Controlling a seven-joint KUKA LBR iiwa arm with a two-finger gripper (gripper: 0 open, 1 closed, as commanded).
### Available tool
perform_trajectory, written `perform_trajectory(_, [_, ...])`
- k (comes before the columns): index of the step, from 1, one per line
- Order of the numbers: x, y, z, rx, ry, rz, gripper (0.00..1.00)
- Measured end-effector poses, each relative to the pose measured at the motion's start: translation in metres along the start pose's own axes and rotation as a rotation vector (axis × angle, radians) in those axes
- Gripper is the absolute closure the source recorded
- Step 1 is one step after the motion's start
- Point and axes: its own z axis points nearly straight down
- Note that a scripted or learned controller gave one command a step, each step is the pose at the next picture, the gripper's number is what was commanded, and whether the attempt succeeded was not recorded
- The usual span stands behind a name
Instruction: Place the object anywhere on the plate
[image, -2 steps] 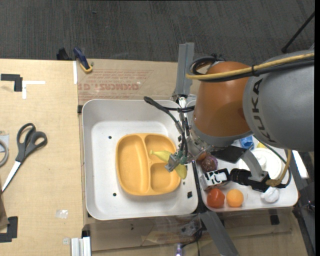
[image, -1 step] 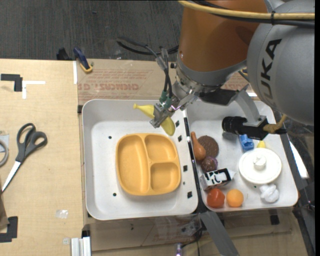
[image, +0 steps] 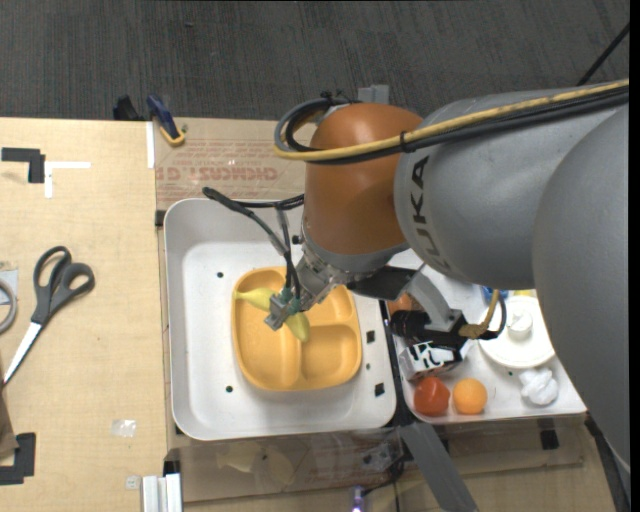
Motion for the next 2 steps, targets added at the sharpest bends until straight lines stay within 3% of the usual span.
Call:
perform_trajectory(1, [-0.0102,-0.0391,-0.1078,-0.002,-0.002,-0.138,1.00])
perform_trajectory(2, [-0.0101,-0.0391,-0.1078,-0.002,-0.001,-0.138,0.00])
